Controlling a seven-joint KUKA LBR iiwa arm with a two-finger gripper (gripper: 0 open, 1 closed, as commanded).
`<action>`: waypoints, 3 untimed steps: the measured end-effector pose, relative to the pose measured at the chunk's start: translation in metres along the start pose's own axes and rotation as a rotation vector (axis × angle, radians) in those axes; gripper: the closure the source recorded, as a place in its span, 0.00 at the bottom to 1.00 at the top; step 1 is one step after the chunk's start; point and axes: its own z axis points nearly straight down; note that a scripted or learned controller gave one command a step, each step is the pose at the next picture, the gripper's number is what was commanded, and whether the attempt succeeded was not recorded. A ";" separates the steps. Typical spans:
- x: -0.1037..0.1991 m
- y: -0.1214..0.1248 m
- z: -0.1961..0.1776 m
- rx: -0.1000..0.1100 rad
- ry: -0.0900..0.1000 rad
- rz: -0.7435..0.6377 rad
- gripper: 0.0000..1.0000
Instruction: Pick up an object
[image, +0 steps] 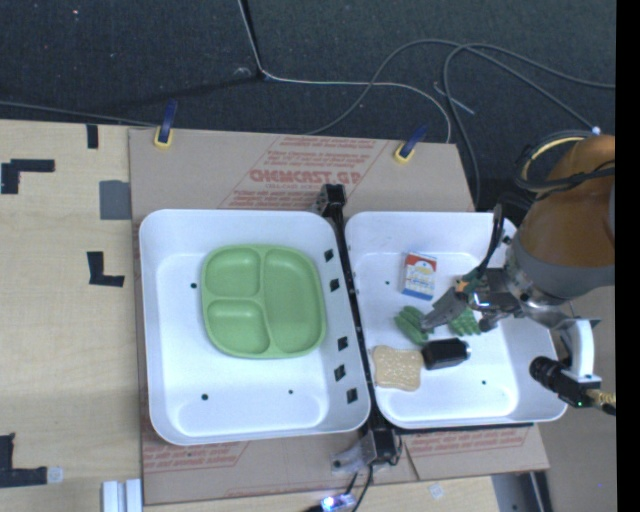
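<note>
The right bin (500, 405) holds several small objects. A small white box with red and blue print (420, 275) lies near its middle. Below it lies a green ridged object (410, 323), with more green (463, 322) showing to the right of the gripper. A black object (445, 352) lies just below, and a tan, bread-like slab (396, 367) sits at the front left. My gripper (442, 314) reaches in from the right and hangs low over the green object, just above the black one. Nothing is visibly held.
The left bin (170, 400) carries a green divided plate (265, 300). A black clip-lined divider (345, 300) runs between the bins. The arm's grey and orange body (570, 230) looms over the right bin's right edge. Cables cross the dark floor behind.
</note>
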 end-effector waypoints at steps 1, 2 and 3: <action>-0.010 0.002 0.054 0.001 0.000 0.000 0.00; -0.010 0.010 0.102 -0.001 0.000 -0.001 0.00; -0.010 0.011 0.089 -0.002 0.000 -0.002 1.00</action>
